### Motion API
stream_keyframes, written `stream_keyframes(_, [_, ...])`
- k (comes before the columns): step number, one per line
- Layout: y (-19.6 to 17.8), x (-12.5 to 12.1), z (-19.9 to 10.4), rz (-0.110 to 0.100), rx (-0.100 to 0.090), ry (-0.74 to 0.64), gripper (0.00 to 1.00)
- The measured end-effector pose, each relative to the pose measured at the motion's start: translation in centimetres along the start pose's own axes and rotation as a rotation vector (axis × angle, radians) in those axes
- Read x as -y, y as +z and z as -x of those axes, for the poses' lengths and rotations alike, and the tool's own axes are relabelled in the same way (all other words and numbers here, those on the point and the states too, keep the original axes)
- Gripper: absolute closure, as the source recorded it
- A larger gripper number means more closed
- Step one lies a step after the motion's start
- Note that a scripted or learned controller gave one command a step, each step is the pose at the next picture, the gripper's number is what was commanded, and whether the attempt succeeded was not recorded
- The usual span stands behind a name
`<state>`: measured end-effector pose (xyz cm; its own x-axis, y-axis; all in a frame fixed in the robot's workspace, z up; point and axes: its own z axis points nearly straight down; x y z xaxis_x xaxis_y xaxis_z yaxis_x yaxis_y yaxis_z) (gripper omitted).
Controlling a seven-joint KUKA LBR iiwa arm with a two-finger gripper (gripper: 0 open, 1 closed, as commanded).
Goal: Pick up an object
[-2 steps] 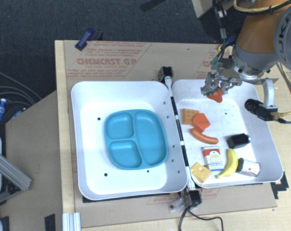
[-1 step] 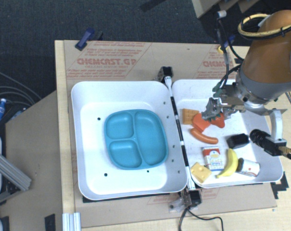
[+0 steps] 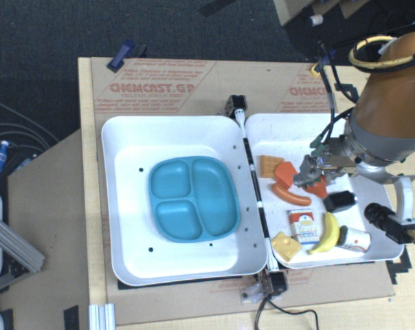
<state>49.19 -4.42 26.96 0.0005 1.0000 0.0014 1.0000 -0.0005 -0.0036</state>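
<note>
Right of centre in the frame, the gripper (image 3: 312, 177) hangs low over the right bin (image 3: 290, 130), directly above a cluster of red and orange pieces. How far its jaws stand apart cannot be told, because the metal wrist parts cover them from above, and nothing can be made out pinched between them. Its tip sits over a red chunky piece (image 3: 286, 173), with a second red piece (image 3: 318, 189) just to the right, partly under the claw; whether the tip touches either one is hidden.

Just below lies a red sausage-shaped item (image 3: 292, 196), slanting down to the right. Left of the red chunky piece sits an orange cracker-like square (image 3: 270, 165), near the bin's left wall. Right of the claw rests a small black block (image 3: 339, 201). Lower in the bin lie a red-and-white carton (image 3: 302, 225), a yellow banana (image 3: 327, 233) beside it, a pale yellow wedge (image 3: 284, 246) at lower left, and a white tube-like item (image 3: 354, 240) at the banana's right.

Across the middle divider, the left bin (image 3: 121, 143) holds a blue divided plate (image 3: 193, 198) near its centre. From the upper right of the frame the grey and orange arm (image 3: 391, 108) reaches down to the claw.
</note>
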Motion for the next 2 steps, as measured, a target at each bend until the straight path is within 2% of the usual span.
stream_keyframes(1, [0.4, -0.7, 0.0, 0.003, 0.001, 0.0, 1.0])
stream_keyframes(2, [0.6, 0.5, -2.7, -0.001, 0.0, -0.001, 1.0])
